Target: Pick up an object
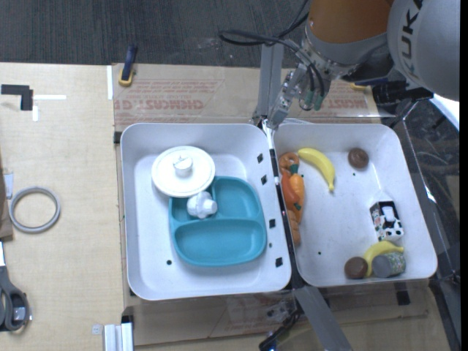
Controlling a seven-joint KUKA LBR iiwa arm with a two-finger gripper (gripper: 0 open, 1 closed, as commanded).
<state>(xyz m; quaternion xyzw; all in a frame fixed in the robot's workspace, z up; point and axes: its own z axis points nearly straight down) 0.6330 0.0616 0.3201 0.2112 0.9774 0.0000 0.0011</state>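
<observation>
Fingers (pixel 280 114) hang slightly parted above the far end of the divider between your two bins, with nothing between them.

Your nearest candidates sit in the right bin (pixel 409 189): a banana (pixel 319 165) lies near its far left corner, just beside an orange carrot-like toy (pixel 292 189) that runs along the left wall. A small brown ball (pixel 357 158) rests near the far edge. A black-and-white cow-patterned piece (pixel 385 221) sits toward the right wall, and at the near right corner a second banana (pixel 382 251) touches a grey object (pixel 390 265) and a brown ball (pixel 356 268). In the left bin (pixel 135 218) you have a teal divided plate (pixel 219 236), with a white lid (pixel 183 171) overlapping its far left corner.
</observation>
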